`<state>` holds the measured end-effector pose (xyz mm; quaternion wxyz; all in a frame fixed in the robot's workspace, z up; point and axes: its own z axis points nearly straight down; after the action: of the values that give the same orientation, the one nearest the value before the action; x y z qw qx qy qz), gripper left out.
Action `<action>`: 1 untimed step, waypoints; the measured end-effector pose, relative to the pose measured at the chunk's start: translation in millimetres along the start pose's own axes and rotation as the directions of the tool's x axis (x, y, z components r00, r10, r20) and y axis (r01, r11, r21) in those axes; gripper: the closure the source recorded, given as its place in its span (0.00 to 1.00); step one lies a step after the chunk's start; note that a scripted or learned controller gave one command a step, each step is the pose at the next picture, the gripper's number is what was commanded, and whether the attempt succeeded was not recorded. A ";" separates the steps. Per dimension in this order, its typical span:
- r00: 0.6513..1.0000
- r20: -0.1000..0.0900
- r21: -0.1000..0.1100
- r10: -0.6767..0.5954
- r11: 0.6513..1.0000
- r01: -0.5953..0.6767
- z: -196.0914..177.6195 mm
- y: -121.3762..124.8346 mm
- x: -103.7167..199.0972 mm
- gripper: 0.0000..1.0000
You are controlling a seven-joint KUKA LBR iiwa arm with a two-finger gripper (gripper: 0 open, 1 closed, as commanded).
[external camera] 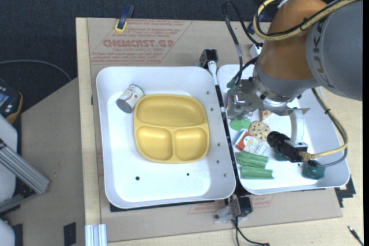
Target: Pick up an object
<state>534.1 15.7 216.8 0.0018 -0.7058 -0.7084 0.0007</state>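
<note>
Object: small items clustered in right bin (331,124): green pieces (253,165), round cookie (259,130), red-and-white packet (251,142).
End effector (241,102): low over bin's left edge, just above cluster; open or closed cannot be told.
Left bin (109,124): yellow divided tray (171,127), small can (129,97).
Risk: crowded items, possible slip or double grab; bin wall close, possible snag.

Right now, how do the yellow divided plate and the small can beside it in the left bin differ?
The yellow divided plate is much larger than the small can. The plate lies flat, face up, near the middle of the left bin; the can lies on its side by the plate's upper-left corner. The plate is plain yellow; the can is pale with a printed label and grey end. Both rest in the same bin.
</note>
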 end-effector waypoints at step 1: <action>1.000 0.000 -0.006 -0.003 1.000 0.003 -15.7 -8.1 59.4 1.00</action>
<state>525.9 75.0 232.6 -0.0005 -0.7049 -0.7093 -0.0016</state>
